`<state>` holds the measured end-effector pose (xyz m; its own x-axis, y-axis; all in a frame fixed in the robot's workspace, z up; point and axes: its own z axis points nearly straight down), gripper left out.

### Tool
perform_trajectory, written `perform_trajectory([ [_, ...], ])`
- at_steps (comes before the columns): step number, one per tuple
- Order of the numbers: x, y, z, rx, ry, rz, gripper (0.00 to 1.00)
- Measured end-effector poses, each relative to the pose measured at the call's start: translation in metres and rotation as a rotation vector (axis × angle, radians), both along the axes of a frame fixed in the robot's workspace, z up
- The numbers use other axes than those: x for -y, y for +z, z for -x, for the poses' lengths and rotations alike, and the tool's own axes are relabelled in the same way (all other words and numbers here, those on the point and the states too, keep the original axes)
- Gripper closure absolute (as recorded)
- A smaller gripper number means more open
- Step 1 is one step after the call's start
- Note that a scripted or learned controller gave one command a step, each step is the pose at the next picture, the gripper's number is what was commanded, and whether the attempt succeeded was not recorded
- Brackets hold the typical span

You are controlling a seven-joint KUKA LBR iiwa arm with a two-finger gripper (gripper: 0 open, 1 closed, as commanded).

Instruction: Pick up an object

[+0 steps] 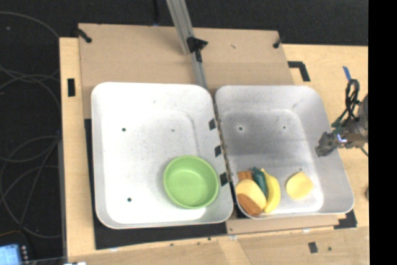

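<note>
Nearest the camera, along the six o'clock edge of the right bin (310, 102), sits a huddle of toy food: a tan loaf-like piece (250, 197), a yellow banana (272, 192) curved against it, a dark green piece (258, 181) tucked between them, and a sliver of orange (244, 175) at their eleven o'clock. Off to their three o'clock, lying alone, is a small yellow block (299, 185). The left bin (136, 121) holds a green bowl (190, 181) at its five o'clock corner.

All of these look like light, hard plastic, smooth and probably slippery, so a pinch should cross a narrow width rather than a rounded crown. By that reckoning the yellow block is the kindest target: it stands clear of its neighbours, with bare floor on all sides. The banana and loaf touch each other and crowd the bin wall at six o'clock, leaving little room for fingers. The bowl would need a rim grip.

At three o'clock, over the right bin's rim, the pincer (327, 144) hangs from the arm (353, 130); whether it is apart or together I cannot tell. The upper half of the right bin is bare floor, offering easy approach from twelve o'clock. Beneath lies the table (155, 53).
</note>
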<state>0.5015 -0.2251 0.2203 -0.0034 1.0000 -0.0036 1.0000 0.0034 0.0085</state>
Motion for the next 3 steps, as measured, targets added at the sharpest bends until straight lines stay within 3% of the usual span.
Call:
perform_trajectory([
  [1,-0.007,0.056,-0.002,-0.006,0.0,-0.002,1.0],
  [2,-0.007,0.069,-0.003,-0.006,0.003,-0.003,1.0],
  [3,-0.061,0.07,-0.016,-0.005,0.005,-0.003,1.0],
])
